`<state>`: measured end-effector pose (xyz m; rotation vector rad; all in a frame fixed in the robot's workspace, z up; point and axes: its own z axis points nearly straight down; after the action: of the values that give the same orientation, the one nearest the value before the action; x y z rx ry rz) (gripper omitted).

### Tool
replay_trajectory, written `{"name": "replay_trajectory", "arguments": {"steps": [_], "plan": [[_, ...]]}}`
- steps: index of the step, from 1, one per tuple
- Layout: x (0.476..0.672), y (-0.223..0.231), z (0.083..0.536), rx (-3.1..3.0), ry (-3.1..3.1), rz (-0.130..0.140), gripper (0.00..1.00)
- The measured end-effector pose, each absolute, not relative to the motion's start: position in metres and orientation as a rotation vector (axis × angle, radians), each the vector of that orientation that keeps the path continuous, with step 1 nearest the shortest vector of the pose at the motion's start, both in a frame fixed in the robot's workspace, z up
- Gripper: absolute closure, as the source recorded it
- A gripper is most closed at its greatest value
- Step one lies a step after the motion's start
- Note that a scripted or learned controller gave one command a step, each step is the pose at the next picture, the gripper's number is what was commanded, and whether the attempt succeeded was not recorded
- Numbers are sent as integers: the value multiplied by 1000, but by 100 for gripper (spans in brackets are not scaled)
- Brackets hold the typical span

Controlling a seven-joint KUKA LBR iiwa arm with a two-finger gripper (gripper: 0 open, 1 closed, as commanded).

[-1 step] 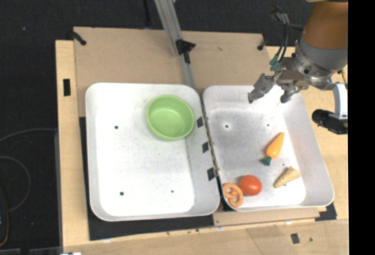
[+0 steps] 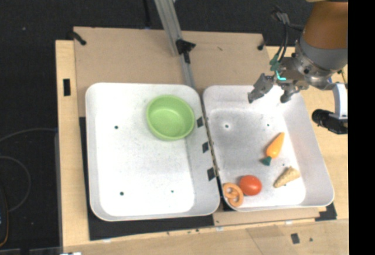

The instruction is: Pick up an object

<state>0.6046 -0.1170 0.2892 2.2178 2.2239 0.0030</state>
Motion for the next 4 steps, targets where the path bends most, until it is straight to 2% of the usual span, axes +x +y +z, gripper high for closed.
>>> {"name": "replay_trajectory", "arguments": {"steps": [1, 3, 4], "plan": [[603, -113, 228, 2225, 2221, -8, 0], [610, -130, 130, 2225, 2220, -8, 0], [612, -130, 144, 2227, 2212, 2, 100]]}}
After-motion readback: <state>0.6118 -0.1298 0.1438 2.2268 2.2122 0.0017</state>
